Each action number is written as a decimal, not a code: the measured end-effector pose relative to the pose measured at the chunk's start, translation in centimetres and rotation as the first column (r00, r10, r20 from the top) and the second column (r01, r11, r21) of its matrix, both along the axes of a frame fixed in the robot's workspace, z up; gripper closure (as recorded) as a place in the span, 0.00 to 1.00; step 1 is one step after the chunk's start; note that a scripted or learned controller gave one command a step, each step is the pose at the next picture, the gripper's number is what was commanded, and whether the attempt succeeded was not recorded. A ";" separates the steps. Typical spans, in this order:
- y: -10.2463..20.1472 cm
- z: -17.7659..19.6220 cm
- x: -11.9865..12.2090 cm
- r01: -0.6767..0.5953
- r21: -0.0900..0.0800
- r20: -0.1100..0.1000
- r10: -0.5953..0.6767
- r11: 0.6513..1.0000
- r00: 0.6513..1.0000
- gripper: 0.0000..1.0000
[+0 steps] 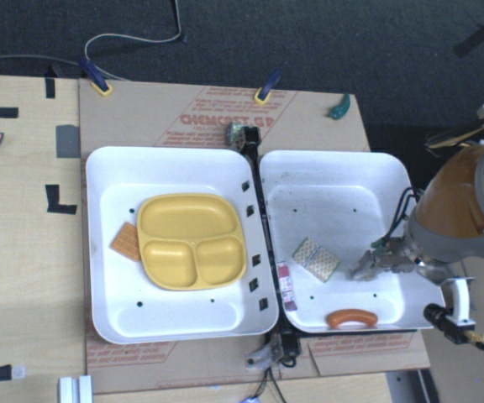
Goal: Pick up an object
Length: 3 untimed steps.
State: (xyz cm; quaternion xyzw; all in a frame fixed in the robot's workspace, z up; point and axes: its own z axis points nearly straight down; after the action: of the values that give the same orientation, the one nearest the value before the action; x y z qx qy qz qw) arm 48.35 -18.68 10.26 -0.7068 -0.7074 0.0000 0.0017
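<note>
Jaws on my gripper [366,267] are too small and blurred to read, low over the right bin [393,170]. Nearest the camera, an orange sausage-shaped object [351,318] lies against the near wall, just near-left of my gripper. A flat, patterned square packet [316,259] sits just left of it. Well apart in the left bin [99,225], a smooth yellow divided plate [193,240] covers part of a tan cracker-like square [126,242].

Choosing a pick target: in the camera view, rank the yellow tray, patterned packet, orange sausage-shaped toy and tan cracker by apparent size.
1. Yellow tray, by far.
2. Patterned packet.
3. Orange sausage-shaped toy, looks close to the packet, so unsure.
Tan cracker is partly hidden under the tray, so unranked.
</note>
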 end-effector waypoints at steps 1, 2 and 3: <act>8.0 4.4 7.1 -0.002 -0.001 0.003 0.002 1.000 1.000 1.00; 7.9 4.3 7.1 -0.001 -0.002 0.001 0.001 1.000 1.000 0.00; 7.9 -1.7 4.7 -0.001 -0.002 0.005 0.001 1.000 1.000 0.00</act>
State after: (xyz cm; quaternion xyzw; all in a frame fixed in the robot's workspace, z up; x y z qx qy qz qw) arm 53.09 -10.80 8.61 -0.7066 -0.7076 -0.0009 -0.0010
